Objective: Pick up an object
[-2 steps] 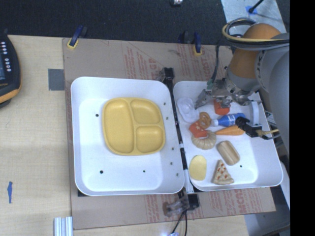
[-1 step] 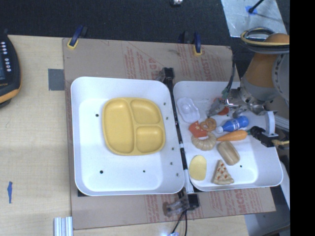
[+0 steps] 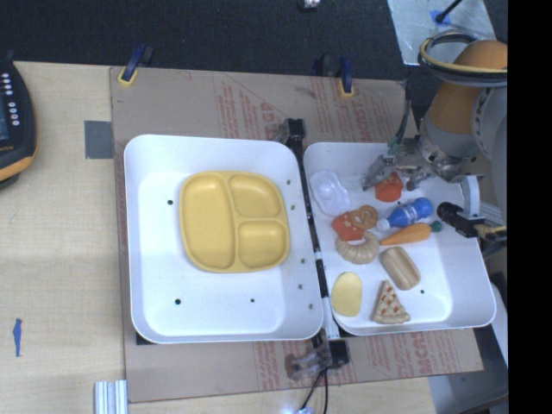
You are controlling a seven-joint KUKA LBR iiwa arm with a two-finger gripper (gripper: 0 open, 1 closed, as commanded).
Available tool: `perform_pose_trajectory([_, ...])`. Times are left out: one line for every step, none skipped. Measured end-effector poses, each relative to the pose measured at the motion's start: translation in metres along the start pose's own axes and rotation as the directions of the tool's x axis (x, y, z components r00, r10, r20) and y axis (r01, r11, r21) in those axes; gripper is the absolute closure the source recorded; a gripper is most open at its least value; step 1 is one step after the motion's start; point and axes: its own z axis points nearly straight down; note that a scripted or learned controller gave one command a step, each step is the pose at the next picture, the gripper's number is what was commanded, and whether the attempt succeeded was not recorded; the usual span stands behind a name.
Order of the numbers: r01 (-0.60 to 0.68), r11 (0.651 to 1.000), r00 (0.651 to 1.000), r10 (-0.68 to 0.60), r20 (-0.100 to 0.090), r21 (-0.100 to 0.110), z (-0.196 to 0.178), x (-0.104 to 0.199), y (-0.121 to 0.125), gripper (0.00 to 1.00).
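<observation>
The gripper (image 3: 391,172) hangs low over the red piece (image 3: 389,190), its fingers spread around it and not clenched. The blue bottle (image 3: 410,211) and carrot (image 3: 405,235) lie near, so the fingers might slip or push those neighbours instead.

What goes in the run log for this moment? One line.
arm: over right bin | gripper: at red toy | grasp: unclear | tray: left bin

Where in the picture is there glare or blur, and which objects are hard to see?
Camera view: even light; glare washes the left white bin; the clear plastic cup nearly vanishes against the right white bin; the gripper looks slightly blurred.
</observation>
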Motion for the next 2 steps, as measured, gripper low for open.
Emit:
perform_pose_trajectory([0.004, 1.000, 1.000, -0.004, 0.001, 0.004, -0.011, 0.000, -0.001, 1.00])
perform_pose_trajectory([0.006, 1.000, 1.000, -0.006, -0.004, -0.008, -0.106, 0.097, 0.002, 1.00])
